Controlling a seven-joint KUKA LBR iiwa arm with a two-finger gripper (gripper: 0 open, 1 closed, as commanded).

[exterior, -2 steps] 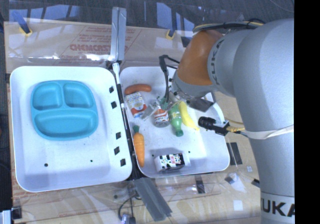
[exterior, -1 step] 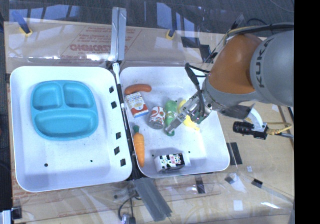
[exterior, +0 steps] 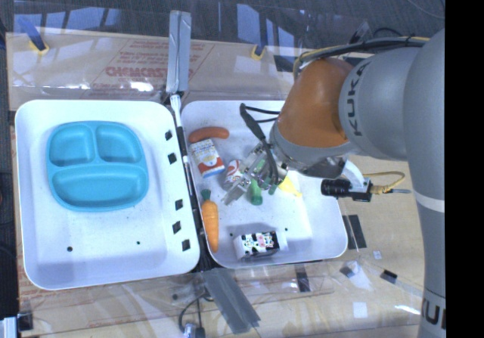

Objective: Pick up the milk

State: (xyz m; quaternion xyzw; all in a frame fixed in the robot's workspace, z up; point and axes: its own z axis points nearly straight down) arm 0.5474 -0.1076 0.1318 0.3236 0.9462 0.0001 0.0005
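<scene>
With my hand (exterior: 253, 178), whose grip I cannot tell, hovering at the right bin's (exterior: 321, 242) centre, I must shift toward nine o'clock over the milk (exterior: 206, 159), avoiding the sausage (exterior: 209, 134).

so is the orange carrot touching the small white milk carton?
Apart. The camera view shows bare white bin floor between the orange carrot and the small white milk carton above it.

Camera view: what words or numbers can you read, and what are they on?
"KUKA": on the grey robot arm, partly cut off by its curve.
Red print on the clear sheet behind the bins: too faint to read.
Milk carton label: too blurred.
Small box label: too blurred.
</scene>
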